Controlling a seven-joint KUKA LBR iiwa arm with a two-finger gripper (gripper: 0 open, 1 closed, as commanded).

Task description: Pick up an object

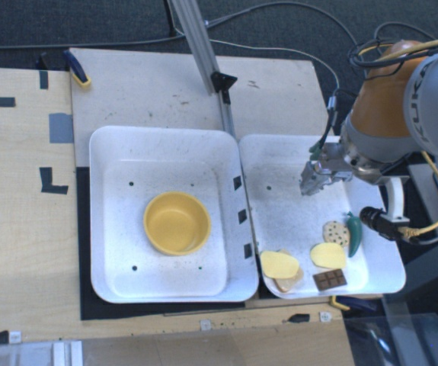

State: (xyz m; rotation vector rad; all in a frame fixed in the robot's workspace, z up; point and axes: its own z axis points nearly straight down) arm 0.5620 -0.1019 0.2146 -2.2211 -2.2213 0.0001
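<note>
Here, the gripper (312, 180) hangs over the right bin (279, 166); its grip cannot be told. Near that bin's front edge lie 2 yellow pieces (279, 264), a cookie (335, 232), a green pepper (353, 233) and a brown block (330, 280), while a yellow bowl (177, 222) sits in the left bin (119, 158).

Soft even light, slightly blurry, faint shadows.

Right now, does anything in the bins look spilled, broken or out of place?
Nothing stands out. The yellow bowl sits upright in the left bin; the small food items cluster at the right bin's near edge.
</note>
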